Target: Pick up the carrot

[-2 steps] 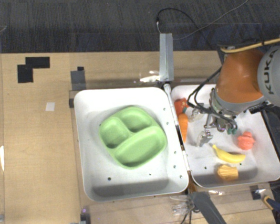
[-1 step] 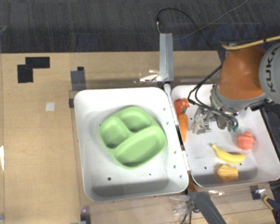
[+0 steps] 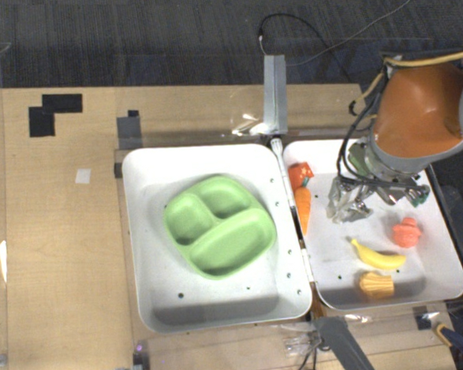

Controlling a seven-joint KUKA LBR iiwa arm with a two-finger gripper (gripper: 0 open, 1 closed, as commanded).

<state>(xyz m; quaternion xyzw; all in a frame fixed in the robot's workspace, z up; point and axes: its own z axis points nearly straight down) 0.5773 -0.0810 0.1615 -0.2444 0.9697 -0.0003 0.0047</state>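
Carrot (image 3: 303,207) lies lengthwise against left wall of right bin (image 3: 452,283), right of frame centre, hard for fingers to straddle. Gripper (image 3: 348,206) near it, hovering empty; open or closed, cannot tell.

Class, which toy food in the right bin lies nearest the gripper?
The carrot, against the bin's left wall; the banana, the pink-red fruit and the corn lie farther from the gripper.

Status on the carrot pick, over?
Gripper in right bin, holding nothing. Carrot against the bin's left wall, untouched. Red toy touching carrot's top end.
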